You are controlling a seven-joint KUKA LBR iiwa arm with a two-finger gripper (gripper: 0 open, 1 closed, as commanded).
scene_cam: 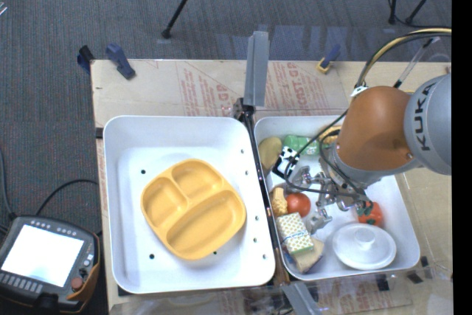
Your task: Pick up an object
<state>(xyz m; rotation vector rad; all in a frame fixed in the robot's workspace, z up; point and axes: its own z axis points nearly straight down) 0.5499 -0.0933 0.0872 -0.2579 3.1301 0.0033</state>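
Note:
My gripper (322,204) hangs low over the middle of the right bin (408,232), below the orange wrist band. Just to its left lies a red tomato-like ball (297,203), with an orange-brown piece (279,200) beside that. A yellow-green block (293,231) lies on a tan slice (310,256) in front of the gripper. A white bowl (363,246) sits at the front right, and a small red-orange item (371,212) lies to the gripper's right. I see nothing held in the gripper.
At the back of the right bin lie a pale yellow oval (270,152), a green item (299,144) and a black-and-white cube (288,158). The left bin (125,151) holds a yellow divided plate (193,207). A teach pendant (46,259) sits off the bench at the lower left.

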